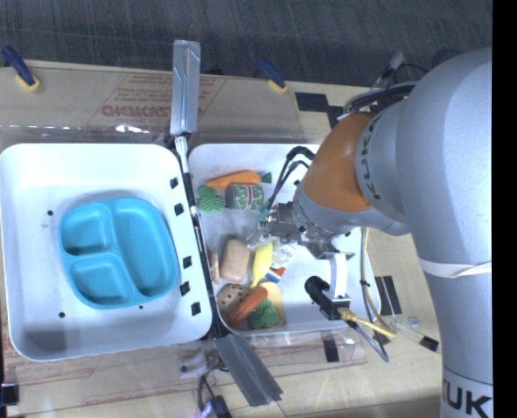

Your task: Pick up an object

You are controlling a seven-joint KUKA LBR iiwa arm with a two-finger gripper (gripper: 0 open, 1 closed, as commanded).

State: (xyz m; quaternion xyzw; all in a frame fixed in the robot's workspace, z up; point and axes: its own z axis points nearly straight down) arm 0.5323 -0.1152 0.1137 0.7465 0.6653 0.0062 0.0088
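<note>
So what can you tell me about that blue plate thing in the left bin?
The blue tray is a light-blue divided plate, smooth like plastic, with rounded corners. It has three compartments: two smaller ones on its left side, stacked one above the other, and one long one on the right. It lies flat, slightly turned, on the floor of the left white bin, near the middle. Nothing sits in it, and nothing else touches it.

We look down from one fixed camera above the bench (84, 381), at a slant, far enough to take in both bins: the left bin (23, 233) whole, the right bin (208, 159) partly under the arm (433, 172) entering from the right.
</note>
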